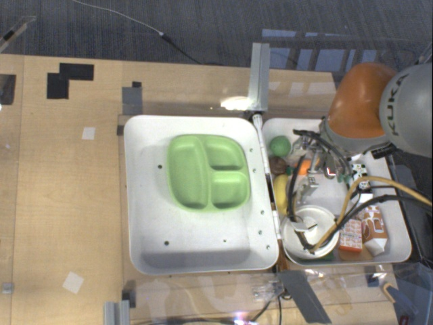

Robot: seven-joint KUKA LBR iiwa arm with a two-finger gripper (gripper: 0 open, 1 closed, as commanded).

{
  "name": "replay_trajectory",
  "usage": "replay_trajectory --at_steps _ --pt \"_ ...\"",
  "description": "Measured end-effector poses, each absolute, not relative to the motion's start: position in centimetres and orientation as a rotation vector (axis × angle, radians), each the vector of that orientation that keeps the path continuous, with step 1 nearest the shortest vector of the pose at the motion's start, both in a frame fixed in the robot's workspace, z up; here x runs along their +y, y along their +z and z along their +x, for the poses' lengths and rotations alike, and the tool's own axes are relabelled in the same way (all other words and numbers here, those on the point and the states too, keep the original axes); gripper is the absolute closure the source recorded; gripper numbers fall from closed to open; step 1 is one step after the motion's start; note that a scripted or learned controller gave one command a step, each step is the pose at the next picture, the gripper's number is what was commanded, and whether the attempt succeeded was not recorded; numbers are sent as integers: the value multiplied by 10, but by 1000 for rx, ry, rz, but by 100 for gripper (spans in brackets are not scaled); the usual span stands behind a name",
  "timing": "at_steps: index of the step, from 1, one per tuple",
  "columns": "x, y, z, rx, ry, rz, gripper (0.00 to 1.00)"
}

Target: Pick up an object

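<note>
Gripper (312,189) low in right white bin (399,249), finger state unclear; small green plastic ball (279,145) looks light, slippery—grip across middle.

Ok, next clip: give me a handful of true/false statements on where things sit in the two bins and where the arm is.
1. The light green sectioned plastic plate lies in the left white bin. True.
2. The small green ball lies in the left bin. False: it is in the right white bin, near its far left corner.
3. The arm's orange band is above the right bin. True.
4. The small carton with a red and brown label rests on the green plate. False: it lies in the right bin's near right part.
5. The white round bowl sits in the right bin. True.
</note>
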State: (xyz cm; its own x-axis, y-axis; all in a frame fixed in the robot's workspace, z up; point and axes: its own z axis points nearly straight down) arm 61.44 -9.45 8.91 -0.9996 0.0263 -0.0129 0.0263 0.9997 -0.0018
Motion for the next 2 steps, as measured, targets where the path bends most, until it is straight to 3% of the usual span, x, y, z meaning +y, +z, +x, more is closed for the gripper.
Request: replay_trajectory --at_steps 2 --pt "-90 88 603 3105 -3 381 0"
